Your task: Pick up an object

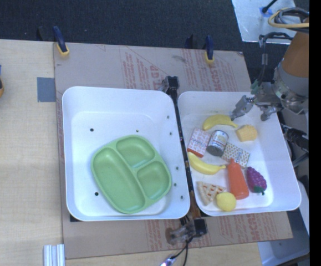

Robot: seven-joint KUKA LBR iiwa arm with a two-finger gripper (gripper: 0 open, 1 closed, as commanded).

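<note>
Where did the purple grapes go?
The purple grapes lie in the right bin, near its lower right corner, just right of the orange carrot and up-right of the lemon.

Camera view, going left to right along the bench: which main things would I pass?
Green divided plate in the left bin → small tin can → orange carrot → purple grapes in the right bin, with the end effector above that bin's far right corner.
</note>
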